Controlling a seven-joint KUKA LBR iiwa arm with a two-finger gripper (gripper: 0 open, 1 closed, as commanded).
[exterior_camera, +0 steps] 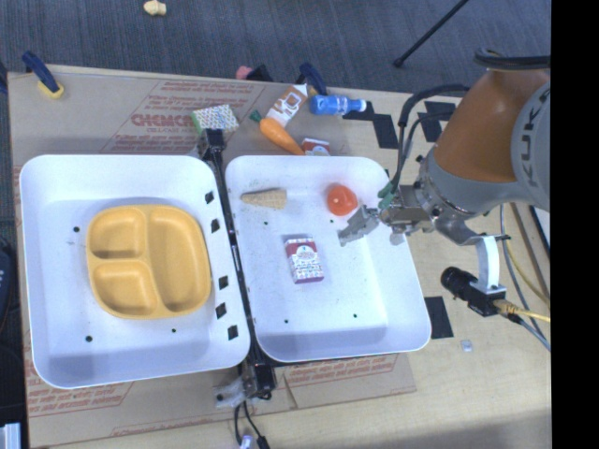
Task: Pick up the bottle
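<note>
Left bin [37, 344] held a yellow divided plate [148, 260]. Right bin [402, 316] held a cone [264, 197], red ball [342, 198] and red packet [303, 258]. I saw the bottle [284, 108] outside on the bench behind, lying slantwise, cap toward far right. Gripper [360, 224] sat beside the ball; I couldn't tell its opening.

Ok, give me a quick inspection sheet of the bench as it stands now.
Surface: two white bins on cardboard.
Job's things: blue bottle lies behind the bins, outside both; a white bottle beside it.
Clutter: right bin has a cone, a red ball, a red card box; left bin has a yellow divided tray; a carrot lies behind.
Gripper: gripper above right bin, near the ball, holding nothing.
Cables: black hoses at the wrist; yellow cables.
Surroundings: grey carpet, tripod leg.
</note>
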